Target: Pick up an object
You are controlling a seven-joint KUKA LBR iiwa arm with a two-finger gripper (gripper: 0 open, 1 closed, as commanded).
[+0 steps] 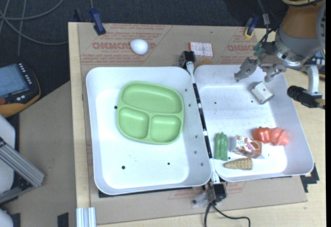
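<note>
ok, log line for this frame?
gripper: open, over right bin far end | held: nothing | nearest: small grey block | left bin: green divided plate

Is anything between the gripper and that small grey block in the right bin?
Nothing visible. The gripper hangs at the right bin's far edge, and the grey block lies just below it in the view with bare bin floor between.

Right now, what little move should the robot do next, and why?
Probably lower the tool a little toward the small grey block in the right bin. Its fingers look spread with nothing between them, and the block lies just below, apart from the other toys.
</note>
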